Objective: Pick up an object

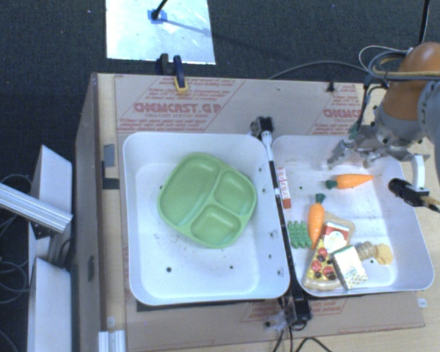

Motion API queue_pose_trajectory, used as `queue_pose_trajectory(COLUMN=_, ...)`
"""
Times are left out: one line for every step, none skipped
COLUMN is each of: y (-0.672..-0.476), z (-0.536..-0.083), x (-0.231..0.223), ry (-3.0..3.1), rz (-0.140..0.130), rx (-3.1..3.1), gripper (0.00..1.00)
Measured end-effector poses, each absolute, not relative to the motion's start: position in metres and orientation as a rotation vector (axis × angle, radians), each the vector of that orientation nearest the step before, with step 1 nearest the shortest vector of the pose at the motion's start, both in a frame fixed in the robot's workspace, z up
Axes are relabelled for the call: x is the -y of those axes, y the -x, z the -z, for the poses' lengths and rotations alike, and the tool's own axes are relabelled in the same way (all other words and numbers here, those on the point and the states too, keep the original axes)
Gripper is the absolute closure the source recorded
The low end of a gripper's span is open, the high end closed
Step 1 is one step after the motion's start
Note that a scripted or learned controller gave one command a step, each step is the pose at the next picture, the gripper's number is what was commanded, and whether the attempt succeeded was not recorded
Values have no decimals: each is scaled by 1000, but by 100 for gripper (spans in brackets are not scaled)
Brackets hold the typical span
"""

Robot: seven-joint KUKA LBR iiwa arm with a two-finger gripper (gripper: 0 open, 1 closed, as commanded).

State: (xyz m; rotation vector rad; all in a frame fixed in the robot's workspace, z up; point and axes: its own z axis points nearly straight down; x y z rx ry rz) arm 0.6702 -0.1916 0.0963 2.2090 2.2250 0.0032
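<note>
Carrot just below gripper

Pale green tray in the white left bin; two orange carrots in the white right bin.

- One camera watches me from above the bench, fixed, looking down at a slant.
- It faces the two white bins side by side: the left bin sits mid-frame, the right bin towards the right edge.
- It stands far enough back to take in both bins whole, plus dark floor beyond the bench.
- My arm enters from the right side of this view.
</note>
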Motion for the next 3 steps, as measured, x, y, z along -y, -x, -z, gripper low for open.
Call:
queue_pose_trajectory(y=-669, z=-85, x=196, ry=-2216, rz=-1, rx=-2222, gripper=0)
queue_pose_trajectory(y=-669, z=-85, x=193, ry=-2215, rz=-1, rx=-2224, gripper=0)
queue_pose_trajectory(y=-670, z=-97, x=193, ry=-2210, rz=-4, rx=-2223, gripper=100)
